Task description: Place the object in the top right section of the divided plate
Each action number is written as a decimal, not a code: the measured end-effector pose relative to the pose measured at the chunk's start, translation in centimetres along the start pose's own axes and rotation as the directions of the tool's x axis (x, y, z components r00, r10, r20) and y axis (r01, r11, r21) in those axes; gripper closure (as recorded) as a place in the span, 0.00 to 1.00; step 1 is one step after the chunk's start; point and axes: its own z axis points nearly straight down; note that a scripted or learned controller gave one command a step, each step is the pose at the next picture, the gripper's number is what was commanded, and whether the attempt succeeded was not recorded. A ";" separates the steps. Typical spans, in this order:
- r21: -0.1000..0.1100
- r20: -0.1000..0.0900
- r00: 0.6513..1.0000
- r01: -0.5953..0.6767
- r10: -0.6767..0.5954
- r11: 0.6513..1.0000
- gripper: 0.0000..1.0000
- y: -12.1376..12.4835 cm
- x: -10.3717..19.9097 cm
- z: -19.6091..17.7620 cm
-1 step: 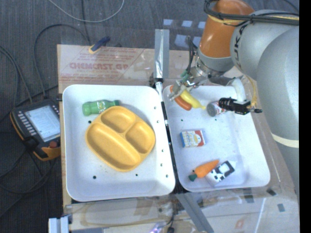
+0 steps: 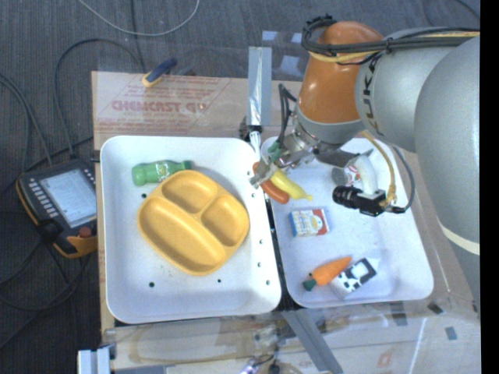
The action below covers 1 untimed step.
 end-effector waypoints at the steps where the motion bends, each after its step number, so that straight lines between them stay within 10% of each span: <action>1: 0.000 -0.001 0.992 0.124 -0.124 0.992 1.00 -1.8 7.5 0.8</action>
